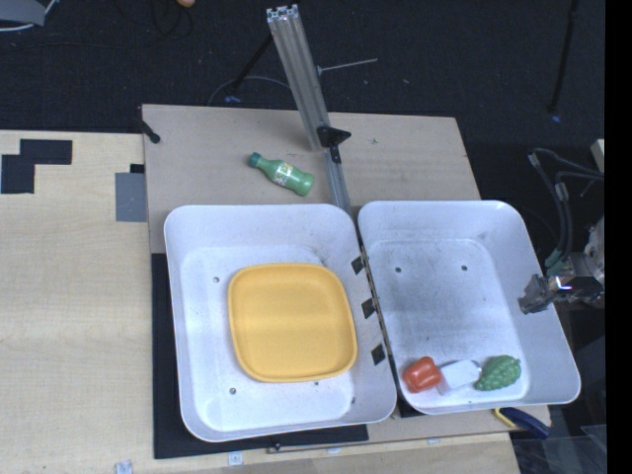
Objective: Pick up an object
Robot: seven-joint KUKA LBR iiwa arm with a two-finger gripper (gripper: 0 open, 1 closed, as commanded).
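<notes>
Tool (538,294) being seen at right rim of right shallow white bin (533,245); finger gap not being resolved, nothing visibly gripped. Red rounded object (423,373), small white block (459,374), green knobbly object (498,372) lying along bin's near edge.

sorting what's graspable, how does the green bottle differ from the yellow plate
The green bottle lies on its side on the bare bench, behind the bins; the yellow plate lies flat inside the left bin. The bottle is small and slender, the plate broad and squarish. Both sit apart from the gripper.
</notes>
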